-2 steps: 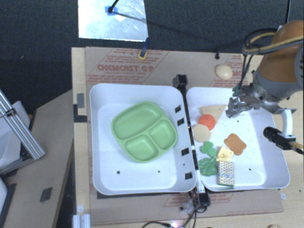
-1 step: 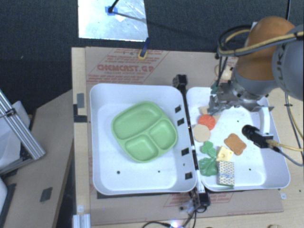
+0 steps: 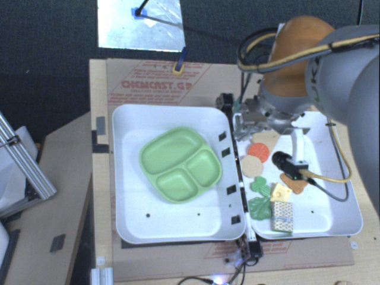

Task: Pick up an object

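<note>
My gripper [image 3: 238,122] hangs over the far left corner of the right bin [image 3: 332,218], close to the divider between the bins. Just in front of it lie a red-orange disc [image 3: 258,150] and a beige disc [image 3: 252,167]. Nearer the front edge are two green leafy pieces [image 3: 259,187] [image 3: 259,208], a yellow wedge [image 3: 280,192], a brown piece [image 3: 295,186] and a patterned block [image 3: 282,216]. Nothing shows in the gripper's grasp. The arm hides the back of the right bin.
The left bin [image 3: 130,206] holds a green divided plate [image 3: 180,164] in its middle. Black clips [image 3: 230,171] line the divider. A cardboard sheet [image 3: 157,82] lies under both bins.
</note>
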